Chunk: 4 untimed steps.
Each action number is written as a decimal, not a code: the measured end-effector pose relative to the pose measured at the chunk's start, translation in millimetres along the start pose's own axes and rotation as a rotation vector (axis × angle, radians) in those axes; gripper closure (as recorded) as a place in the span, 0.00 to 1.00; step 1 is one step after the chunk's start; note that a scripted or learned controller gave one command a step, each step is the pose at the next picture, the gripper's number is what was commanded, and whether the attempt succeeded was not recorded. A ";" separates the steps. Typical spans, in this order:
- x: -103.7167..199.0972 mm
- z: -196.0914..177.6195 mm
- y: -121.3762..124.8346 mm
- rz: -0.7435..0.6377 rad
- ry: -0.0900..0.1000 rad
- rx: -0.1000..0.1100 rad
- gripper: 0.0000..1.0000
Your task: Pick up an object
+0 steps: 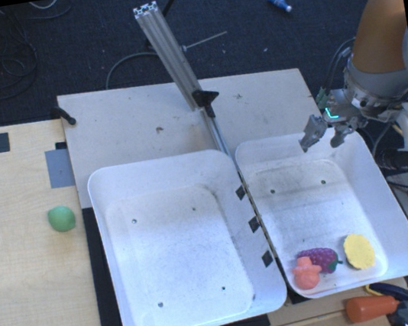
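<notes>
**Three toys in the right bin, arm at its far corner**

Nearest the camera, an orange object (371, 307) lies on the table's front edge, just outside the right bin (383, 190) and below its near rim. Inside that bin, three things cluster in the near corner: a purple grape-like toy (320, 257), a salmon-pink toy (307, 274) touching its front-left side, and a yellow rounded piece (359, 251) just to the right of the purple one, close to it without clearly touching. These are the pickable things, and all rest on the bin floor. The rest of that floor is bare, scuffed grey toward the middle.

Beside it, the left bin (108, 236) shows a speckled white floor with a few small dark dots. Black clips (254, 223) sit along the seam where the two bins meet.

Over the right bin's far-right corner hangs the gripper (323, 136), under the arm's orange band (381, 20). Its jaws stand spread apart, two tips visibly separate, with nothing between them, well apart from the three toys.

On the wooden surface at left, a green ball (61, 218) lies alone. A slanted metal rail (174, 55) rises behind the bins.
</notes>
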State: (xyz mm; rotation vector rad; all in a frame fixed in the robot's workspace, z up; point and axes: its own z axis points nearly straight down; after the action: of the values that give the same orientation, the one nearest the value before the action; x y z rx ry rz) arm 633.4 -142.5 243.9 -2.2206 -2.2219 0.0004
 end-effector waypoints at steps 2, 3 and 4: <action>1.6 51.2 -10.7 0.000 0.001 0.004 0.00; 4.5 99.9 -2.7 -0.001 0.001 0.004 0.00; 5.4 153.0 -3.8 0.000 0.001 0.004 0.00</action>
State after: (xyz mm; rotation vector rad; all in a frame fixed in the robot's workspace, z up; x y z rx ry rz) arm 629.5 -137.2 90.8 -2.2178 -2.2197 0.0045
